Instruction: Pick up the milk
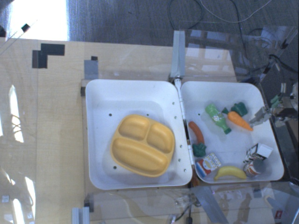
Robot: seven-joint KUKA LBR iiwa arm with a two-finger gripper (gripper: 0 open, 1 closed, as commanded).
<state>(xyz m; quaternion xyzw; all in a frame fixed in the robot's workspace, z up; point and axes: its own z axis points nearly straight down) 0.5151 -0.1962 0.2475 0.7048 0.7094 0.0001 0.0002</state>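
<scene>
White milk carton (258, 156) lies tilted, lower right of frame, right bin (219, 90). Gripper (266, 114) at right edge; fingers' state cannot be told.

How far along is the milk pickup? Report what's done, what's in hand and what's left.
Done: nothing yet. The milk sits in the right bin, in its near right corner beside the banana.
In hand: the gripper is by the bin's right side, next to the carrot and apart from the milk.
Left: reach the milk, grasp it and lift it.
</scene>
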